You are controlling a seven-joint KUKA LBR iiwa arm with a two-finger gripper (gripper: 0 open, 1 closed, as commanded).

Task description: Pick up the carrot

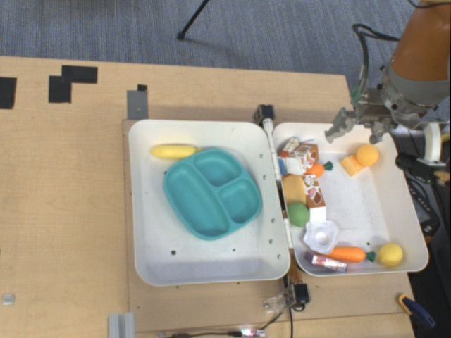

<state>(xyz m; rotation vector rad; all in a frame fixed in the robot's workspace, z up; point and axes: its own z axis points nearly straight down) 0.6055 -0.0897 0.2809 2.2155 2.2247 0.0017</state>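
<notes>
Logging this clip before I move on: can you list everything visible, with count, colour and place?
bins: 2, white, side by side on the bench
plate: 1, teal, compartmented, left bin
banana: 1, yellow, left bin, far edge
carrot: 1, orange, right bin, near edge
lemon: 1, yellow, right bin, near corner
orange ball: 1, orange, right bin, far side
green ball: 1, green, right bin, left wall
gripper: 1, grey, fingers spread above right bin's far edge, holding nothing
</notes>
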